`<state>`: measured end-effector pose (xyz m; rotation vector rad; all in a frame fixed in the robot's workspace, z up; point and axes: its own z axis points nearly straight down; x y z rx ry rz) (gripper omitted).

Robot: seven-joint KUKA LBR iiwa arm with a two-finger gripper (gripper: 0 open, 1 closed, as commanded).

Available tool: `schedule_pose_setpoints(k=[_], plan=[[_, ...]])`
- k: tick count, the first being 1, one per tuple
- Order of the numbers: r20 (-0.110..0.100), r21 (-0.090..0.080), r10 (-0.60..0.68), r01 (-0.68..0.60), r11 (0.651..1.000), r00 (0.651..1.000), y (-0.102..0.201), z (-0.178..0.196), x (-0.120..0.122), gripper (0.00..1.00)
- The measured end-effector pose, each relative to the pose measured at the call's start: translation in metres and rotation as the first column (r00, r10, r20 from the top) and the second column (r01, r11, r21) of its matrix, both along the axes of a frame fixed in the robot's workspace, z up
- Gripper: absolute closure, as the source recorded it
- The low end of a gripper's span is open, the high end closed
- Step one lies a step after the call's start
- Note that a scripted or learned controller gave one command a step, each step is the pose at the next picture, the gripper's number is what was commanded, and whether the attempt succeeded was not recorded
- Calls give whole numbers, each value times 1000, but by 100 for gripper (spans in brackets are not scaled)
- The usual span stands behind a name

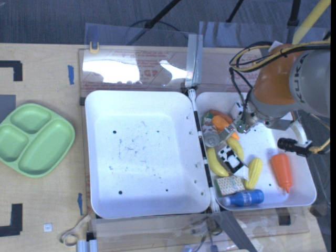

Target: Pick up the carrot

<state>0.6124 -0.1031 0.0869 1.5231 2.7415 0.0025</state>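
Note:
The carrot (282, 171), a long orange piece, lies in the right bin (302, 193) near its right wall, pointing toward the front. My gripper (234, 130) is down in the same bin, to the carrot's upper left, over a cluster of toys by the bin's left wall. It is well apart from the carrot. The grey arm with its orange band (273, 83) hides the bin's back right corner.
Under and around the gripper sit an orange-and-green toy (220, 121), a silver can (211, 139), a banana (216, 162), a black-and-white piece (229, 155), corn (254, 172), a speckled block (230, 184) and a blue bottle (244, 198). The left bin (142, 146) adjoins. A green divided plate (34, 138) lies far left.

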Motion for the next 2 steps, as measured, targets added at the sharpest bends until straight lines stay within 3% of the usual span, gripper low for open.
schedule_pose_setpoints(k=[1, 2], plan=[[6, 0, -1, 1, 1000, 1000, 0, 12, 2, 100], [-9, 1, 5, -5, 1000, 1000, 42, 97, 54, 100]])
